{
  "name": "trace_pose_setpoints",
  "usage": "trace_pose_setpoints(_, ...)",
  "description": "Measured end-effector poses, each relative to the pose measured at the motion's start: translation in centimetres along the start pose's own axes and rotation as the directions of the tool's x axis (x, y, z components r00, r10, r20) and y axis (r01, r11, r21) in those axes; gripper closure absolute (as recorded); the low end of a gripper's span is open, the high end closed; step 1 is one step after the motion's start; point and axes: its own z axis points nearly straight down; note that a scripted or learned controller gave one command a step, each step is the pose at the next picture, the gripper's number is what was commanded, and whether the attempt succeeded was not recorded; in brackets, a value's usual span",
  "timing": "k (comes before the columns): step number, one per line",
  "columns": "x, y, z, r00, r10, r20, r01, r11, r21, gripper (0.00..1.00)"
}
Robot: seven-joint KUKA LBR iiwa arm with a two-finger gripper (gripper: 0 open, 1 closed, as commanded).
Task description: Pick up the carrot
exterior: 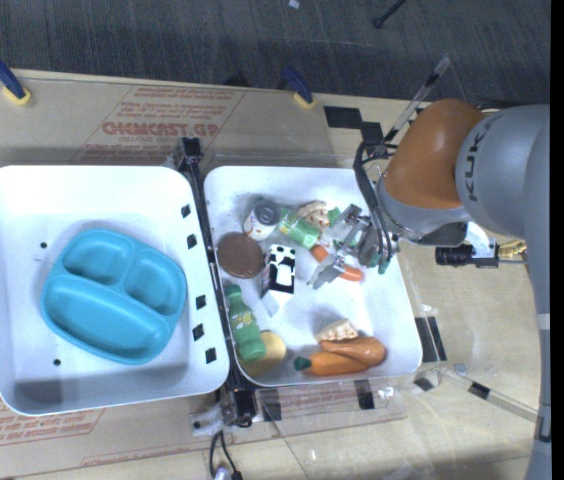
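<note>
- Looks like a robot test lab.
- Big grey robot arm (502,168) over a work bench (162,118).
- Two white bins (2,268) clamped side by side, toy food inside one.

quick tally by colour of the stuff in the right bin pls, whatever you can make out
In the right bin, near the gripper:
Orange: 3, carrot, bread roll, small piece
Green: 2, bottle, packet
Brown: 1, disc
Black and white: 1, cow-print toy
Grey: 1, can
Total: 8; others too blurred to tell.
</note>
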Motion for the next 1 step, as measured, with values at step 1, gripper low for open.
trace_pose_setpoints(1,5.21,5.40,-3.71,0.993,-0.122,-0.005,0.122,0.993,-0.004,0.00)
